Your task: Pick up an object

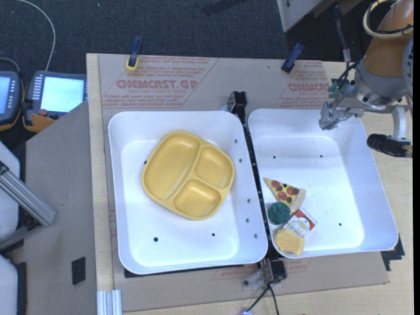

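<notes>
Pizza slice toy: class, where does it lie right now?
The pizza slice toy lies in the right bin, near its left wall, just above the green ball.

Robotics lab: clamped bench board [197, 77], twin white bins [125, 176], teach pendant [56, 96].

One fixed camera above the bench [197, 77], slanting down over both bins [125, 176]

Arm [384, 51] enters from right; hand [330, 118] points down, apparently holding nothing.
</notes>
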`<state>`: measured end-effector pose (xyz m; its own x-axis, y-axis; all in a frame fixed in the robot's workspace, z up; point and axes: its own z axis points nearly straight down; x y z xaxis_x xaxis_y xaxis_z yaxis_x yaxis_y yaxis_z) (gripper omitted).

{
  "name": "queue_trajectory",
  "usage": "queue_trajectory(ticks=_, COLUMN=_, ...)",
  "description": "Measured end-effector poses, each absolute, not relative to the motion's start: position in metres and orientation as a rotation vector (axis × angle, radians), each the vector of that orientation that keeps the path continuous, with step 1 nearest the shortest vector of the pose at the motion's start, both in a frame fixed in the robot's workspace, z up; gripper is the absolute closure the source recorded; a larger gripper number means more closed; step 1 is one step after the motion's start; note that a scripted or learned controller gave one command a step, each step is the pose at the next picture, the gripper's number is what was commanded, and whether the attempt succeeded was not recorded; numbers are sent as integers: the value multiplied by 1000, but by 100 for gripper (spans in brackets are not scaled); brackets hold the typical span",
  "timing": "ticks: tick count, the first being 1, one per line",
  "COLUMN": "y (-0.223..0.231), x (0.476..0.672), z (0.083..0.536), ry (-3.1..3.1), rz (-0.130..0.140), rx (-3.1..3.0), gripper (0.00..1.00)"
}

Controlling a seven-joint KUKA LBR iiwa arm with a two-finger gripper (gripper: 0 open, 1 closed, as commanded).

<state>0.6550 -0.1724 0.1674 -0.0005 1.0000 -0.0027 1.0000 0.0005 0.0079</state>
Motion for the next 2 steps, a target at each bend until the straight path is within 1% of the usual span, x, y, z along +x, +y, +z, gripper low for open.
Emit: queue_trajectory(ticks=2, y=-173, x=658, z=268, ry=2218, rz=5, rx=2216, gripper=100)
